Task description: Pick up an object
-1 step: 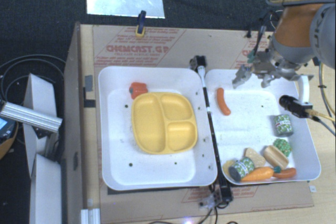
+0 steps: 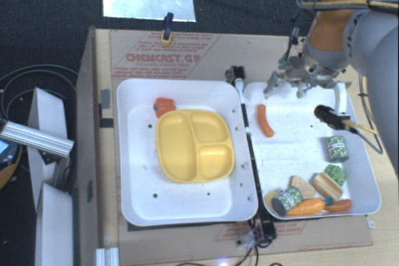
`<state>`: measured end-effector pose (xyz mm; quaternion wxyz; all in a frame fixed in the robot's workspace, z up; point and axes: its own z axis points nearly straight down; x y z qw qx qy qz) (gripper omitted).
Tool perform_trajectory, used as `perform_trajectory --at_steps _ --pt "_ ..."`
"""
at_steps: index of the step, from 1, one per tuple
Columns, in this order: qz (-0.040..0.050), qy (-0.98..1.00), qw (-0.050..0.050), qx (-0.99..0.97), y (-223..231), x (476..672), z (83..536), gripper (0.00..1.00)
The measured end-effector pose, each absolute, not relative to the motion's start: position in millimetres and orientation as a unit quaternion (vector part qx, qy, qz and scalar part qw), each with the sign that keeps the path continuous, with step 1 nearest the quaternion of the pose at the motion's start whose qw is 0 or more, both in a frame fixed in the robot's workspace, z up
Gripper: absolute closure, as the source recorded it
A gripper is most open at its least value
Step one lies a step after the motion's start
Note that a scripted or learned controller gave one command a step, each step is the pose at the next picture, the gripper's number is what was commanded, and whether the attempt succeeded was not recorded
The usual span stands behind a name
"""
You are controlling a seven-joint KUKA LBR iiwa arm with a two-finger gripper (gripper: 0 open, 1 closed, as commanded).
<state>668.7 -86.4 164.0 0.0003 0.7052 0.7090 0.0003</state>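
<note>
The left bin (image 2: 134, 196) holds a tray (image 2: 194, 145) with a toy (image 2: 164, 106) behind it. The right bin (image 2: 368, 193) holds a sausage (image 2: 265, 120) at its left, a can (image 2: 336, 147) at right, food (image 2: 312, 195) in front.

A single fixed camera looks down at a slant from above the bench (image 2: 206, 47), far enough back to take in both white bins (image 2: 140, 196) and dark floor around, with the arm (image 2: 368, 22) entering at right.
</note>
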Motion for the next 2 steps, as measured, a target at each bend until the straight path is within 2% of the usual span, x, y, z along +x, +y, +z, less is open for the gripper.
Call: perform_trajectory --at_steps 1,2 --pt "-0.0002 0.709 0.0 0.705 -84.1 668.2 83.5 0.0" --pt "0.0014 0.71 0.002 0.704 -84.0 670.0 95.6 1.0"
